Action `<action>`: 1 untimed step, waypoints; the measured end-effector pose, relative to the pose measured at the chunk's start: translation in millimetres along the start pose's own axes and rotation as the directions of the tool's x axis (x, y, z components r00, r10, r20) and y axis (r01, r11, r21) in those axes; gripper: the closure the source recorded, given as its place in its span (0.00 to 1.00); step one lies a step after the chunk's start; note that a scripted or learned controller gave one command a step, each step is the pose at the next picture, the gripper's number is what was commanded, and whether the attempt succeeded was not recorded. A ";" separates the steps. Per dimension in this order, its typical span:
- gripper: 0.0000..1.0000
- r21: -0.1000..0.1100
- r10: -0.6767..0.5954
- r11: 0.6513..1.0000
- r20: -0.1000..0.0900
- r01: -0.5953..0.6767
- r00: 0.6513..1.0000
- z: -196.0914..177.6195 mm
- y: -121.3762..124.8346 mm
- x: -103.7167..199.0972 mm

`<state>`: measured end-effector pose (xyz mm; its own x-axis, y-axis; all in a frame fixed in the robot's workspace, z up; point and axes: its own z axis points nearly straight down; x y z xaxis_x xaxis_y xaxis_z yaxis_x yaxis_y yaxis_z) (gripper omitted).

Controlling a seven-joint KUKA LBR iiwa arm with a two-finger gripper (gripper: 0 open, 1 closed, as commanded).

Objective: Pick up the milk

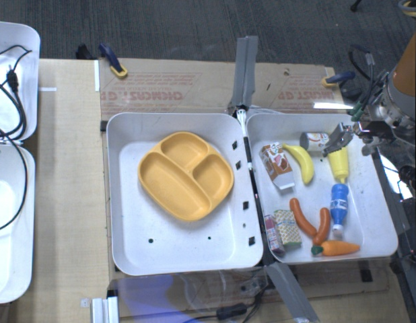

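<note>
Milk carton (pixel 277 166) lying on its side in the right bin (pixel 386 210), toward the upper left, just beside the banana (pixel 302 163). Probably light and stiff, with flat cardboard faces; best pinched across the two long sides. Label in brown and white, lettering too small to read. Gripper (pixel 342 137) near the bin's upper right, over the yellow bottle (pixel 338 163); finger state cannot be told.

The arm (pixel 404 79) is grey, with an orange band just above its wrist. The wrist is a block of grey and silver metal parts. Thin black cables run beside it. The hand (pixel 343 137) is small, dark grey, and made of metal.
</note>
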<state>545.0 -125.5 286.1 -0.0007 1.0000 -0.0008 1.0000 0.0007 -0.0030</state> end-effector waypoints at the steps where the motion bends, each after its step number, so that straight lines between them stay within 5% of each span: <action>1: 0.00 0.000 -0.089 0.996 0.000 0.089 0.996 88.9 61.3 -8.3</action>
<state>606.0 -133.7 197.1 -0.0898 0.9960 -0.0001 0.9960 0.0898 -0.0034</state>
